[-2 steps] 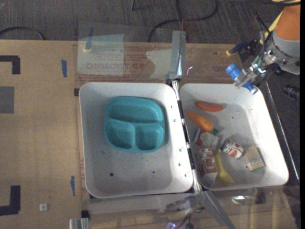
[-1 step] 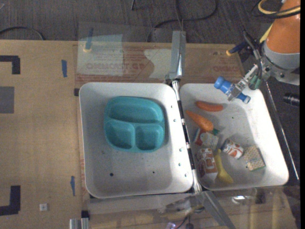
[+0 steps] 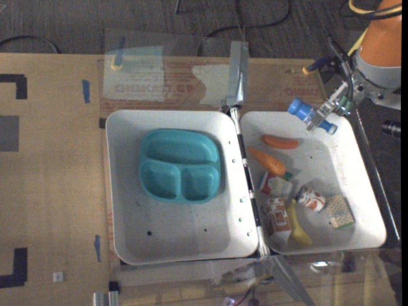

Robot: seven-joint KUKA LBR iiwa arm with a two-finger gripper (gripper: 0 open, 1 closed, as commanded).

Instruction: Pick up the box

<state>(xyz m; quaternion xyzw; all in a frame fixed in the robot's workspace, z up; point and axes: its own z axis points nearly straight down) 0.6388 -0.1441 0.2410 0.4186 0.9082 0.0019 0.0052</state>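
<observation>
A small tan box with a green pattern lies near the front right corner of the right bin. Two red-and-white cartons lie by that bin's left wall. My gripper hangs over the bin's far edge, well behind and above the boxes. It is apart from every object, and nothing shows in its grasp. The arm's orange band is at the top right.
The right bin also holds a sausage, a carrot, a red-and-white can and a yellow banana. A teal divided plate sits in the left bin. A metal divider runs between the bins.
</observation>
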